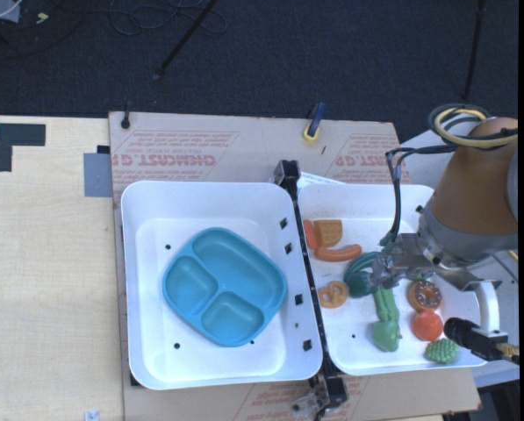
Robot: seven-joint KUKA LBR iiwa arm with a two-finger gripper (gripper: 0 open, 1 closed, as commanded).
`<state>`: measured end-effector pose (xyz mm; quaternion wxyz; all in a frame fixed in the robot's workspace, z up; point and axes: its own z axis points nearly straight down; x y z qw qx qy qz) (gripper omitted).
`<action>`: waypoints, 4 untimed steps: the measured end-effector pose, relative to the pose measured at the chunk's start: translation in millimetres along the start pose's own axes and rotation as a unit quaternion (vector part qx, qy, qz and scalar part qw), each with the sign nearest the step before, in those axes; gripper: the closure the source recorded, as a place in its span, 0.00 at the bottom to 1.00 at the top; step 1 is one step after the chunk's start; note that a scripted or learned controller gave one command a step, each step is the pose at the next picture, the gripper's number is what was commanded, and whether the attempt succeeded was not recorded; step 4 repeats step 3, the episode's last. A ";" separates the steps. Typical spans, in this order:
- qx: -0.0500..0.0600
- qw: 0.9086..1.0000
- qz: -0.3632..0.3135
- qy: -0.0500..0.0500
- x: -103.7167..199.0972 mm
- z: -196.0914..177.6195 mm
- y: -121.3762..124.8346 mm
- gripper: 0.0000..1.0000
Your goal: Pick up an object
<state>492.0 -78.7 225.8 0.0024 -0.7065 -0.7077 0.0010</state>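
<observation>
The right bin (pixel 367 202) holds several toy foods. Along its left side lie a tan waffle-like piece (pixel 328 231), an orange-red sausage (pixel 337 253) and a small orange pretzel (pixel 333 294). My gripper (pixel 388 270) hangs low over the middle of this bin. It is right beside a dark teal curved piece (pixel 359 275) and just above a long green vegetable (pixel 385 309). I see nothing clearly held. To the right lie a brown donut (pixel 425 295), a red tomato (pixel 427 325) and a green bumpy piece (pixel 441 351).
The left bin (pixel 147 235) holds a blue divided plate (pixel 224 285). A black divider (pixel 302 270) runs between the two bins. The arm's bulky wrist (pixel 472 191) covers the right bin's far right corner. A red piece (pixel 310 233) lies by the divider.
</observation>
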 end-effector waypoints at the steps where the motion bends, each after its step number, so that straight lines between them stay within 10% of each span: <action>1: -0.001 1.000 0.000 0.000 4.2 -10.9 -1.3 1.00; 4: -0.001 1.000 0.001 -0.001 6.1 -10.7 -2.6 1.00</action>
